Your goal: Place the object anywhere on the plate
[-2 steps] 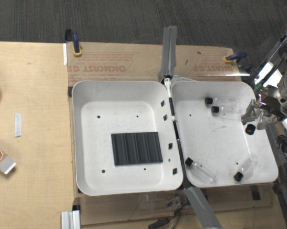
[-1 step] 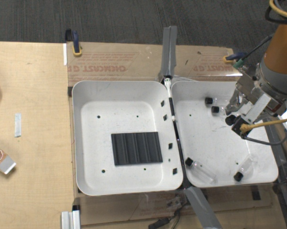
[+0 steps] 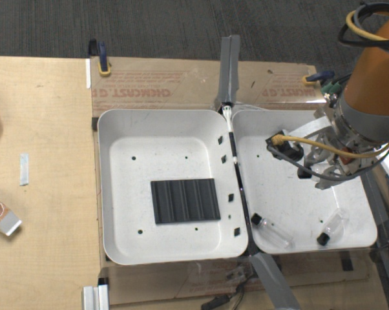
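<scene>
Left vial [image 3: 272,231] lies diagonal, black cap toward the upper left; right vial [image 3: 332,228] has its cap lower left. Both sit below the gripper [image 3: 318,173], apart from it. Jaws, can't tell.

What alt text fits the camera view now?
The claw hangs over the right bin, where a left vial and a right vial, both clear, lie near the front. A dark ribbed plate lies flat in the left bin.

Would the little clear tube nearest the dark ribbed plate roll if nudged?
Likely: the clear tube looks round and lies on its side. It seems small and probably light. Its smooth wall may be slippery to grip.
</scene>
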Available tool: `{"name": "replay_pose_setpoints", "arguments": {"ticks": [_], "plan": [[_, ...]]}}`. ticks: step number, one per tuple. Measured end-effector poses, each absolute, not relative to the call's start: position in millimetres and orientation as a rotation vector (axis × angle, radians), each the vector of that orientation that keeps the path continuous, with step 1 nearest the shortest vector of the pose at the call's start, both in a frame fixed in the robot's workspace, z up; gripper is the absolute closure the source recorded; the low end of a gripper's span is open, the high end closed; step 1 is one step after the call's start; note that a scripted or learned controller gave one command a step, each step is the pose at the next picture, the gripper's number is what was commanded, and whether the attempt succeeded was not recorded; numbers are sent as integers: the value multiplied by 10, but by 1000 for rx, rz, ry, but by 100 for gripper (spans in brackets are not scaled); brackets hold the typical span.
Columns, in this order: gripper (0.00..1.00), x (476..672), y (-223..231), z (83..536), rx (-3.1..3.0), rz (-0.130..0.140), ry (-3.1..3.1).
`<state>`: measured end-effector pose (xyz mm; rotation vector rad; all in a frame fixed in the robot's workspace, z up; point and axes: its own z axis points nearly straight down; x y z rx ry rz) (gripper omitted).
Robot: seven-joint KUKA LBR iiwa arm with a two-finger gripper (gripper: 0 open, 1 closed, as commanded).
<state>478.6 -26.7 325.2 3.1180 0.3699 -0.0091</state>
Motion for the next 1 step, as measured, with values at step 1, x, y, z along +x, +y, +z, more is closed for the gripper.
{"name": "replay_pose_setpoints", "arguments": {"ticks": [1], "plan": [[100,4779,781,3167,3110,-4,426]]}}
